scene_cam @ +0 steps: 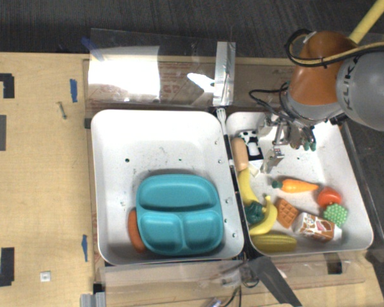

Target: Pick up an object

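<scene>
Gripper (273,157) upper middle of right bin (355,171), fingers look parted, nothing between them. Toy carrot (299,186) just below-right, likely target. Hovering above, pre-descent.

Pale wooden tabletop (32,190) occupying the left of the frame, marked with black tape corners (2,85) and short blue tape strips (73,89). Dark grey floor (147,5) along the top; a clear plastic sheet (125,75) at upper centre reflects bright light.
</scene>
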You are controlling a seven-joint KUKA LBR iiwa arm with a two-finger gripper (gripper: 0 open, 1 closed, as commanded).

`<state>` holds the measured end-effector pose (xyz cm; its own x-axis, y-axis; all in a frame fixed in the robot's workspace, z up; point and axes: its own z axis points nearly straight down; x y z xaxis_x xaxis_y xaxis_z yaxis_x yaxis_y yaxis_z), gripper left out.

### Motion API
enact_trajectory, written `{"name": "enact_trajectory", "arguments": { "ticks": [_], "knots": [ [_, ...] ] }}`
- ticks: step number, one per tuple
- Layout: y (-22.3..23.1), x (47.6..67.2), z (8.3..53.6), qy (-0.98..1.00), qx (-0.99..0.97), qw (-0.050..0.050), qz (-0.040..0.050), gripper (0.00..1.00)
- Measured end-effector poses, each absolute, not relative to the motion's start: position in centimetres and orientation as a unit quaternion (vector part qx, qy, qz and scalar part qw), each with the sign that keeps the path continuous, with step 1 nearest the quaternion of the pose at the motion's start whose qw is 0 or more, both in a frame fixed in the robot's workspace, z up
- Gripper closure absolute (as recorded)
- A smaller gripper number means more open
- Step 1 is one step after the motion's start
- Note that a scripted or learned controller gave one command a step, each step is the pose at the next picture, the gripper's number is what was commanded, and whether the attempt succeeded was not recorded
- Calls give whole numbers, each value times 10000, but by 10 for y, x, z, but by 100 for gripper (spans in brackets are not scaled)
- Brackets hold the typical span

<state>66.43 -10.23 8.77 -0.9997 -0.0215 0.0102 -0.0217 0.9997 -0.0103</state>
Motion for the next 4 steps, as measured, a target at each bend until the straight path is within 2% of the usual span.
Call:
{"name": "enact_trajectory", "arguments": {
  "ticks": [1, 2, 3, 4],
  "knots": [
    [-161, 625, 183, -9891, 1468, -74, 32, 0],
    [-171, 600, 96, -9947, 1030, -50, 8, 0],
    [-124, 591, 88, -9985, 540, -38, -3, 0],
    [-181, 522, 153, -9935, 1135, -26, 16, 0]
  ]
}}
